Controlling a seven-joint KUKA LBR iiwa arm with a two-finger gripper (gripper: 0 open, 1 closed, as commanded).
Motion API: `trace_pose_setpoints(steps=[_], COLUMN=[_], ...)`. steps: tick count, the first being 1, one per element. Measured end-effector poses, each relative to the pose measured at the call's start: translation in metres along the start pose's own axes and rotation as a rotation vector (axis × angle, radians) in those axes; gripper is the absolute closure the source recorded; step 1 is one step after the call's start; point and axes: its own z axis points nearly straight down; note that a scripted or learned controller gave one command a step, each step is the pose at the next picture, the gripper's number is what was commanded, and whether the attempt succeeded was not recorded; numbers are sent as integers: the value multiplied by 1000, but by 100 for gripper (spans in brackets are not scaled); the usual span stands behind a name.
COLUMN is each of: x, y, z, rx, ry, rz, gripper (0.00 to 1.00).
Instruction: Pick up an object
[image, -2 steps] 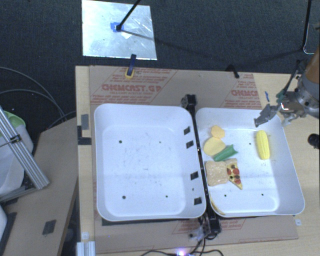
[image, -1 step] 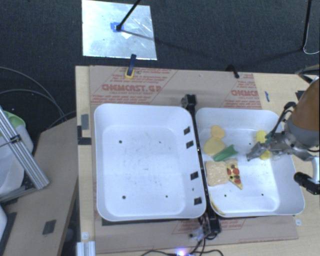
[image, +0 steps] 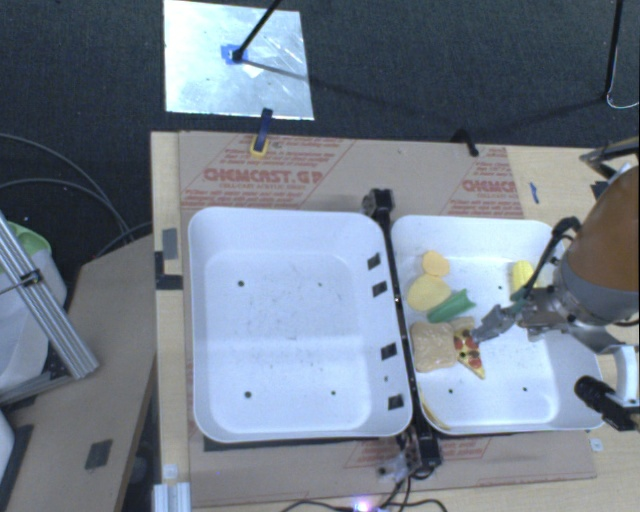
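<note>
Right bin: pizza slice, tan bread piece, green pepper, yellow pieces; gripper over pizza slice, finger state indiscernible. Left bin: bare.

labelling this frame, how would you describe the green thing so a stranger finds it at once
Start at the right-hand white bin and go to the cluster of toy food by its left wall. The green piece lies just below the yellow items and above the beige slab; it is the only green one.
</note>
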Motion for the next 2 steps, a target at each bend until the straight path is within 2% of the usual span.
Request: trace_pose_setpoints(steps=[1,2], x=[-3,39], y=[-2,62], z=[112,108], rx=[2,-5], ry=[-4,-4], rz=[8,-1], gripper=[0,0])
